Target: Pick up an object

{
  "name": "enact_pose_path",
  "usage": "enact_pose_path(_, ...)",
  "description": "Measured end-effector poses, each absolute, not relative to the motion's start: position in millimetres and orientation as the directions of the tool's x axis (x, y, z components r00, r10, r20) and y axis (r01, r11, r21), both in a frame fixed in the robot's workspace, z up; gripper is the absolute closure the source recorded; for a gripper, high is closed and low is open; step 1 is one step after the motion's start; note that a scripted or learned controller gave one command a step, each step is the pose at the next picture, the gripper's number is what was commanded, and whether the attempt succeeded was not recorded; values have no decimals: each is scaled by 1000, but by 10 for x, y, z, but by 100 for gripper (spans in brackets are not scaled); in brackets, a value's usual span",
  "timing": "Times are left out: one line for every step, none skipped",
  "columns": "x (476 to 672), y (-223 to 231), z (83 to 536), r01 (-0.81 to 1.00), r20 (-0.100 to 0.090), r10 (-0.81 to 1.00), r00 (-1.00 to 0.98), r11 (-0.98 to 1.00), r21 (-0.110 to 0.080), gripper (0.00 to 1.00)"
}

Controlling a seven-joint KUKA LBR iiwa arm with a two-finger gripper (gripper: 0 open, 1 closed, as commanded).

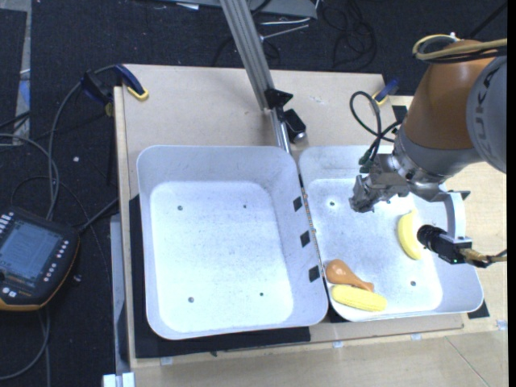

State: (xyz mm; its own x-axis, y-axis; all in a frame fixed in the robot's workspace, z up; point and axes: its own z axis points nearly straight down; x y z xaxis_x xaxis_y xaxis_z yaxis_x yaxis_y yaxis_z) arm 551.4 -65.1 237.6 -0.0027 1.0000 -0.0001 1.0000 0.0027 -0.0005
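Two white bins sit side by side; in the right bin (451,297) the gripper (364,201) hangs, grip state unclear. A banana (409,236) lies just beside it toward the arm, long axis running near-to-far.

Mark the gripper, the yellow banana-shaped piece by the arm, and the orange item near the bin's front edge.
gripper (364,200): camera view, dark tip of the tool over the right bin.
yellow banana-shaped piece (408,237): camera view, middle of its curve.
orange item (344,274): camera view, its rounded body.
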Motion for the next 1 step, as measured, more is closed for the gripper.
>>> enact_pose_path(5752,-176,2276,1000,0,1000,-3,3,0,100)
